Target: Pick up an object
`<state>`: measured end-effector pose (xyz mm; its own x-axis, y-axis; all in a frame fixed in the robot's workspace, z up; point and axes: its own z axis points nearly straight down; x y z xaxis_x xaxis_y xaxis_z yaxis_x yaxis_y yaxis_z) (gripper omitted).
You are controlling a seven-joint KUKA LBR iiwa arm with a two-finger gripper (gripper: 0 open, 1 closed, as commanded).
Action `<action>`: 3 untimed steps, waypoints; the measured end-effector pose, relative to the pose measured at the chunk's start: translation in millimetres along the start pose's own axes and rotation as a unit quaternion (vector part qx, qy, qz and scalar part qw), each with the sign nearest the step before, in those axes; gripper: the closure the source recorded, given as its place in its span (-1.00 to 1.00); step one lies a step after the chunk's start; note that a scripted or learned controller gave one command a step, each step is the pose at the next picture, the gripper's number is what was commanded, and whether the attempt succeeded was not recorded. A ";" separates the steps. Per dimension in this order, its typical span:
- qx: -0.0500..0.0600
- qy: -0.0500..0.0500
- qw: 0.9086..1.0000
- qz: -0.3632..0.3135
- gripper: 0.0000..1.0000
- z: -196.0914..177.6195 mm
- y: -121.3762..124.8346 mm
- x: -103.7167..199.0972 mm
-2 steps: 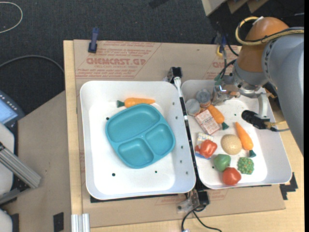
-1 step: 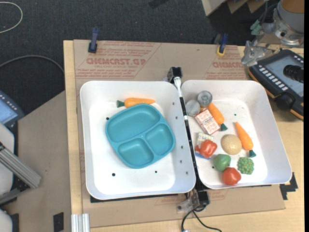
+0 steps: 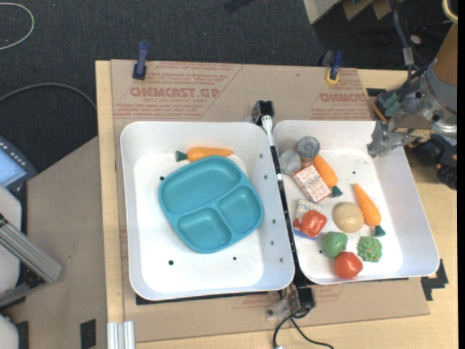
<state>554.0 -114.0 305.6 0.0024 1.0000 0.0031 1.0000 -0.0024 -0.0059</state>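
I see the gripper [image 3: 383, 141] at the far right corner of the right bin [image 3: 421, 217], just over its rim, and I cannot tell how it is set; nothing hangs from it, so I think the pick is not done yet. The toy food is all piled in this bin, which gives me lots to choose from: a grey can [image 3: 308, 147] near the far edge, a small red and white box [image 3: 312, 183] with writing too small for me to read, two carrots [image 3: 368, 205], a tan potato [image 3: 348, 217], a red tomato [image 3: 348, 265] and a green broccoli [image 3: 370, 249] near the front edge. The left bin [image 3: 138, 217] holds a blue tray [image 3: 211, 203] in its middle and one more carrot [image 3: 207, 153] at the far edge. The brown board [image 3: 218, 89] under the bins is clamped down so it stays put, and its red print reads CHEMCAST GP
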 end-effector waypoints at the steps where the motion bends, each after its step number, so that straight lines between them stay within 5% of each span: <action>1: -0.014 -0.004 1.000 -0.003 1.00 -240.4 18.9 12.6; 2: -0.003 -0.001 1.000 -0.001 1.00 -230.7 -53.9 17.1; 3: -0.001 -0.001 1.000 -0.004 1.00 -202.2 -77.0 76.8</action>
<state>478.4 -37.6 508.5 -0.0065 1.0000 0.0018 1.0000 0.0065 -0.0037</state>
